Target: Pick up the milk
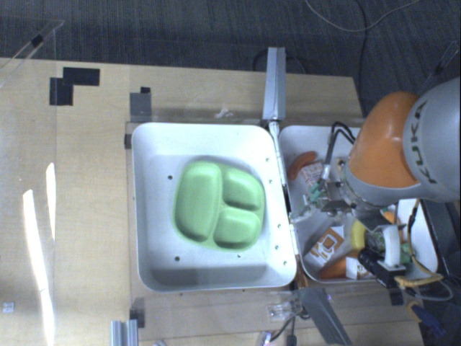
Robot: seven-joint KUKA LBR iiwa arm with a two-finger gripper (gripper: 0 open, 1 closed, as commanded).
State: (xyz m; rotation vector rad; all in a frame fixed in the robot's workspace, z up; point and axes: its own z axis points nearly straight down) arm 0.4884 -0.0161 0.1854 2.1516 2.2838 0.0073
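A small brown-and-white carton, which I take for the milk, lies tilted in the front part of the right bin. My gripper hangs over the middle of that bin, just behind the carton and slightly to its left. The grey wrist and orange band cover much of the bin's right side. Nothing is visibly held.
A green three-compartment tray lies in the left bin. The right bin also holds a reddish sausage, a yellow piece, an orange item and a white bottle. A metal divider post stands between the bins.
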